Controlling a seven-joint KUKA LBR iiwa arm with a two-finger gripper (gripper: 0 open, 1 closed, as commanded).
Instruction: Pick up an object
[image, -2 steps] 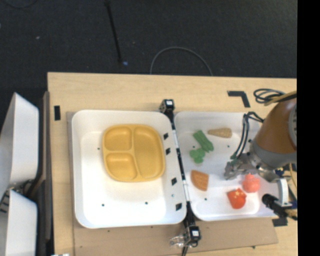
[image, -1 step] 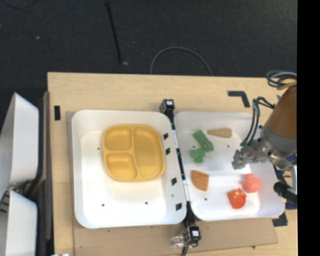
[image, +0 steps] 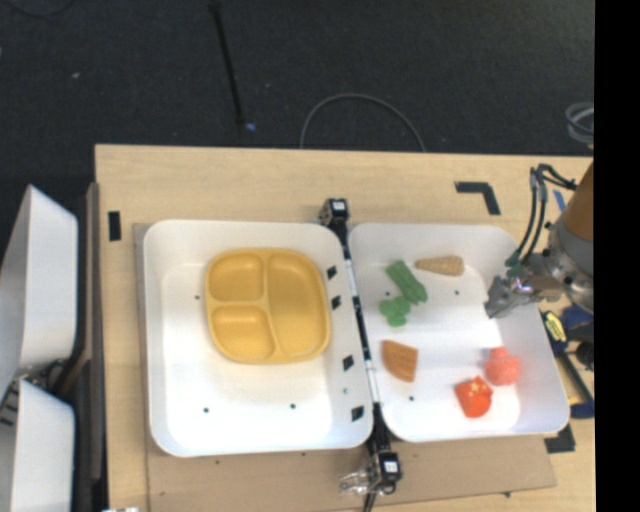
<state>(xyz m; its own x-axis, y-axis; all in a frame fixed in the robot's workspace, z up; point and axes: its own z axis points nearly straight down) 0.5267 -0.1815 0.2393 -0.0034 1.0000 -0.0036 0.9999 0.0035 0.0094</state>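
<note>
Currently claw (image: 505, 297) hovers at right bin (image: 440, 425) edge, nothing visibly held, finger state unclear; best drop straight onto pink object (image: 503, 366) nearby.

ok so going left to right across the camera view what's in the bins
yellow divided plate → green toy → orange wedge → tan cone-shaped piece → red piece → pinkish-red ball → gripper at the right bin's far edge

Light wooden bench (image: 250, 180), two white bins (image: 180, 420) (image: 480, 425) side by side
</note>
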